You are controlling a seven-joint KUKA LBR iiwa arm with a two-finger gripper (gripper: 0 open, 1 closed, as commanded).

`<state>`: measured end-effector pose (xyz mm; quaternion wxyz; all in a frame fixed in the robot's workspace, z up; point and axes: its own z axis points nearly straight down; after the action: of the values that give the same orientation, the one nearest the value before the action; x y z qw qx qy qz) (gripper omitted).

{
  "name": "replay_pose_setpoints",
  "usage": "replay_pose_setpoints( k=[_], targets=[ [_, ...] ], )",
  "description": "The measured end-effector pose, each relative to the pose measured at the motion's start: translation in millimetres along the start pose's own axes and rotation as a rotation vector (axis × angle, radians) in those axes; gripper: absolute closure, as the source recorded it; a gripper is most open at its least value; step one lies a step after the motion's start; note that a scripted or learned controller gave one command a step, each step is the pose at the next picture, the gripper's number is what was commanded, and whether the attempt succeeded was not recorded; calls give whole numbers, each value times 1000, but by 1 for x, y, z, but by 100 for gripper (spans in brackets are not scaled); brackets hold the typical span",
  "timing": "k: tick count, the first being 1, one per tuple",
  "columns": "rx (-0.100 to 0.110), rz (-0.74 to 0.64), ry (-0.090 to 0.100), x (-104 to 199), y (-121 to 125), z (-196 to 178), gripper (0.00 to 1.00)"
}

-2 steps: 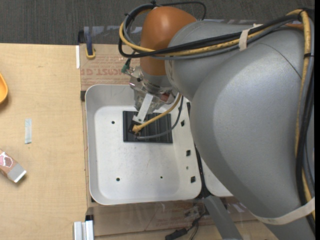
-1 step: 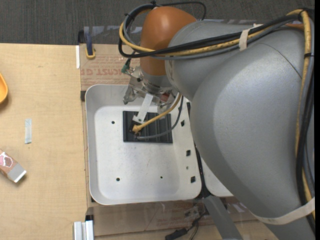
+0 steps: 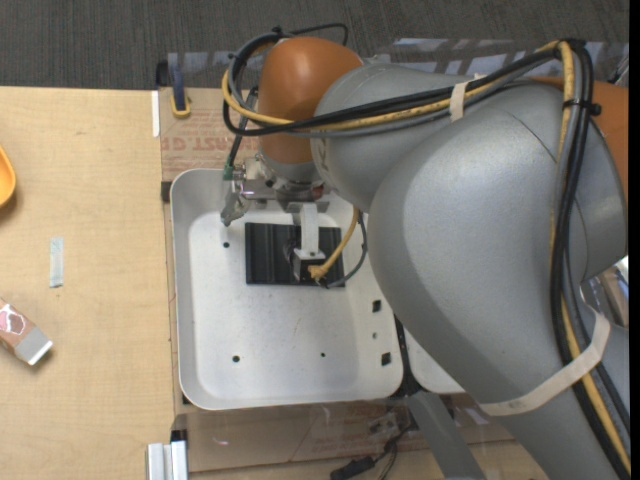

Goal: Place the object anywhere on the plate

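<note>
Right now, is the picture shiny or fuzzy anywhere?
In the camera view, a soft sheen lies on the orange band and the grey arm, with no harsh glare; the white bin is evenly lit, with a faint shadow along the arm's edge; the wooden bench looks slightly soft towards the left edge.

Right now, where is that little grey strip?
The grey strip lies on the wooden surface at the camera view's left, outside the white bin, up the picture from the pink-and-white packet.
</note>
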<state>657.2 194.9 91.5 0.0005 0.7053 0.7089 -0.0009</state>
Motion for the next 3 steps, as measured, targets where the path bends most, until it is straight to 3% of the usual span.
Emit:
replay_pose_setpoints(
  k=[1,2,3],
  targets=[
    [1,398,-1,32,2,0,0],
    [4,396,-7,30,1,-8,100],
    [1,1152,1,20,-4,-21,100]
  ],
)
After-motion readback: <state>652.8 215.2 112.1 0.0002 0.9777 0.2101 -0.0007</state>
